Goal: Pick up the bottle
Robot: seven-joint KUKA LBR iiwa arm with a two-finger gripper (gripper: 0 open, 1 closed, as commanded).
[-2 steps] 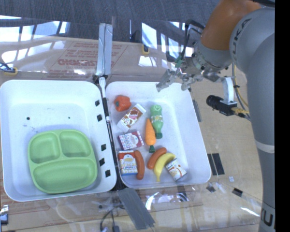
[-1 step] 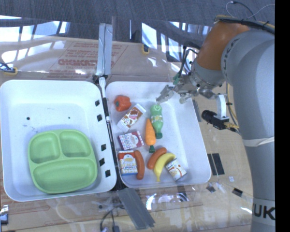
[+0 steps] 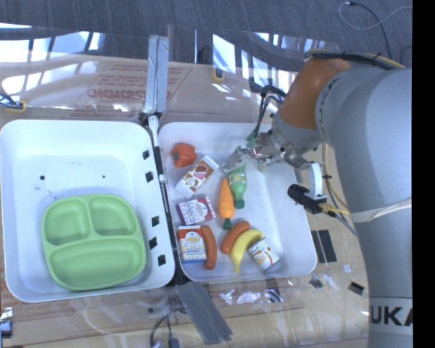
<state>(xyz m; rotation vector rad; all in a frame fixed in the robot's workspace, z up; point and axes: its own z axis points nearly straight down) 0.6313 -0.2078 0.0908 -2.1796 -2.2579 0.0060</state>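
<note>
The bottle is small and green with a pale label. It lies in the right bin, in its upper middle, next to an orange carrot. My gripper hangs over the right bin just above the bottle's upper end, very close to it. The view does not let me judge whether it touches the bottle. The grey arm with its orange band reaches in from the right.
The right bin also holds a red pepper, three small cartons, two sausages, a banana and a can. A green divided plate lies in the left bin.
</note>
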